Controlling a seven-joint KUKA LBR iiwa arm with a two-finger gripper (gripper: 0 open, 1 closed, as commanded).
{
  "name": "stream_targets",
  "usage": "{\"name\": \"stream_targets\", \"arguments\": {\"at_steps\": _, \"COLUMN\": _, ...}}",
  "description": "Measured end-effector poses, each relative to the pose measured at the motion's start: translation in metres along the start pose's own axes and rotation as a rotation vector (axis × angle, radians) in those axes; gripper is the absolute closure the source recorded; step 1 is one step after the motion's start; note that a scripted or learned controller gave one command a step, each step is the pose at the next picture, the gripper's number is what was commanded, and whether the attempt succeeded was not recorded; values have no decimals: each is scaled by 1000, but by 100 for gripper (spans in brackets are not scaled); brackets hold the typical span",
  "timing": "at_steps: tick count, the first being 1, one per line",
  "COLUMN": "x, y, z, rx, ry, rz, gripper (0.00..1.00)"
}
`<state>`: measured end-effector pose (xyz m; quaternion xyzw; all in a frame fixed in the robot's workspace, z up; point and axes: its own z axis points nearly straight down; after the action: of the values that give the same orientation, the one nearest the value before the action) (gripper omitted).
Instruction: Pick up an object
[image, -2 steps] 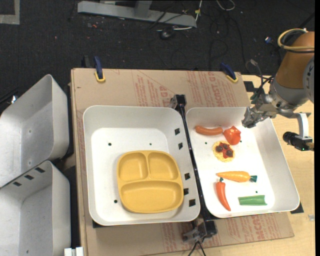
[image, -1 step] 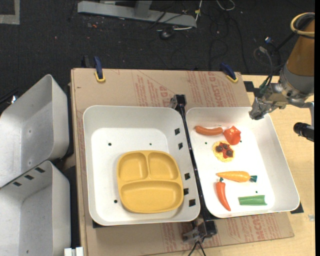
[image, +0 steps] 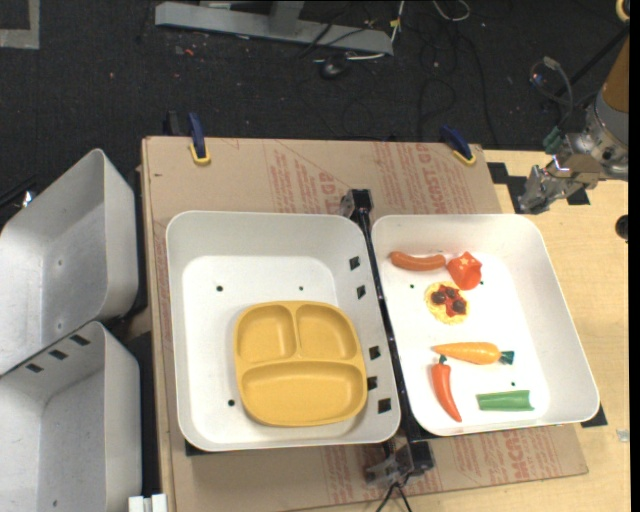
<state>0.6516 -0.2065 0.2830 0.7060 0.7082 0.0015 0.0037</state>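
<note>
Two shallow white bins are seen side by side on the bench (image: 300, 160). In the left bin (image: 190, 300) a yellow divided plate (image: 298, 362) is laid flat, near the front. The right bin (image: 560, 330) carries the small toy foods: a sausage (image: 418, 261) lies at the back, with a red pepper piece (image: 465, 270) just beside it on the right; a small pizza (image: 447, 301) is placed just in front of these. Nearer the front, an orange pepper (image: 467, 352) is laid crosswise, a red chilli (image: 445, 389) lies just below its left end, and a green piece (image: 504, 401) rests to the right of the chilli. The gripper (image: 545, 190) is held at the upper right, outside the right bin and beyond its back right corner, well apart from all the foods. Nothing is seen held by it; whether its parts are apart or together cannot be told.
</note>
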Motion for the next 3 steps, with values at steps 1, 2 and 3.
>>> {"name": "stream_targets", "arguments": {"at_steps": 1, "x": 0, "y": 1, "z": -17, "rx": 3, "ry": 1, "rz": 0, "gripper": 100}}
{"name": "stream_targets", "arguments": {"at_steps": 2, "x": 58, "y": -4, "z": 0, "rx": 9, "ry": 5, "rz": -5, "gripper": 100}}
{"name": "stream_targets", "arguments": {"at_steps": 3, "x": 103, "y": -11, "z": 13, "rx": 9, "ry": 4, "rz": -3, "gripper": 100}}
